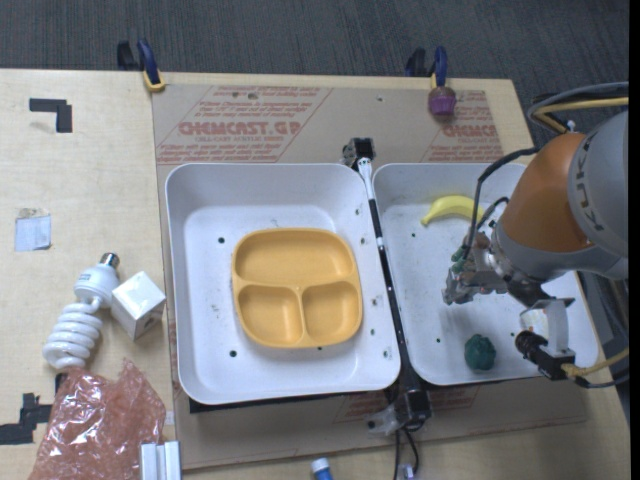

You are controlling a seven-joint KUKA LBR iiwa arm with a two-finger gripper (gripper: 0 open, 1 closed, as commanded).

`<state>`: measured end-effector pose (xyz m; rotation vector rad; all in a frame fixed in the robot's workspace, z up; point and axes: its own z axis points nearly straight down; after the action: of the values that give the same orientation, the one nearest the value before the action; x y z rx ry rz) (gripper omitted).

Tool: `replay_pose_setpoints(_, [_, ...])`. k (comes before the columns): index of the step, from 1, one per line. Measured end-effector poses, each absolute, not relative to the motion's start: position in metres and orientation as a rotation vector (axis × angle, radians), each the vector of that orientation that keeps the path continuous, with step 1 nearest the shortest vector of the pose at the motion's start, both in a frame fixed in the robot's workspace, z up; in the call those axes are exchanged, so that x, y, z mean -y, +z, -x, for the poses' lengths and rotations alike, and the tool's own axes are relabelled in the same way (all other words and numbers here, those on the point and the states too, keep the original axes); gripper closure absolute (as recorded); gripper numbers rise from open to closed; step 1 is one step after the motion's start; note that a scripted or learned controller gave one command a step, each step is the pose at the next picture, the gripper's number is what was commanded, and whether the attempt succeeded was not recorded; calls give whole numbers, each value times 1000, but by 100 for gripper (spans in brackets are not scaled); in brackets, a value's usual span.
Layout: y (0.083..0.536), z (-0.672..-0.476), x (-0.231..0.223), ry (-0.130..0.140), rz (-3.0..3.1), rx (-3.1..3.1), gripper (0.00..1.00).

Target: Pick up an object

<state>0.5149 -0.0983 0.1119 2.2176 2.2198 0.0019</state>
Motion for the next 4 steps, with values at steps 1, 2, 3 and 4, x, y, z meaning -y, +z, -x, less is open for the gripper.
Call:
replay_pose_setpoints(1, [112,-515,98,2,-2218,-2220,0])
replay_pose_setpoints(2, [92,-489,92,0,-2223,-2220,0])
replay_pose_setpoints(3, [102,-490,93,2,-2223,-2218,100])
replay_pose_setpoints(4, [192,-542,44,0,-2218,-2223,100])
